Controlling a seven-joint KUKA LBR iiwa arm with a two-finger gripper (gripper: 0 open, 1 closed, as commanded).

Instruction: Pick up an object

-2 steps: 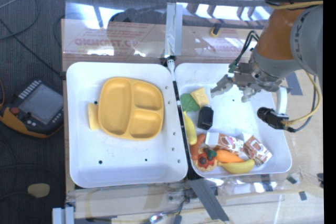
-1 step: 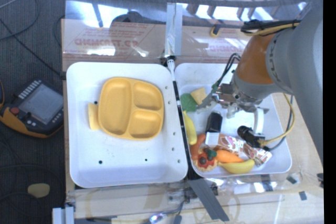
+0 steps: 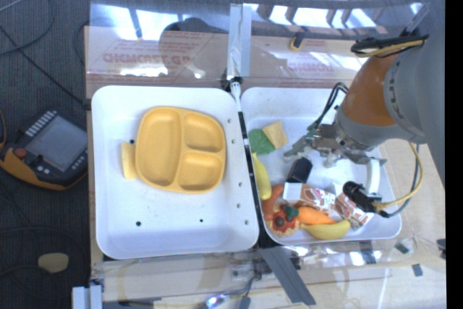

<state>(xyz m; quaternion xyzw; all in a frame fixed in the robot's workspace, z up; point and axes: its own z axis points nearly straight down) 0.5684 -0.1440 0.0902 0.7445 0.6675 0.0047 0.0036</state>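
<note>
Camera view: reversed red lettering on cardboard (image 3: 155, 58) behind white bins (image 3: 108, 155).

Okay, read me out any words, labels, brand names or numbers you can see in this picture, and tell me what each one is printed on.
Nothing can be read with confidence.
Red lettering on the cardboard panel behind the left bin: blurred under glare, unreadable.
Fainter red lettering on the cardboard behind the right bin: also unreadable.
Handheld controller on the floor: screen and buttons too small to read.
Red and white packet in the right bin: pattern visible, no readable text.
</note>
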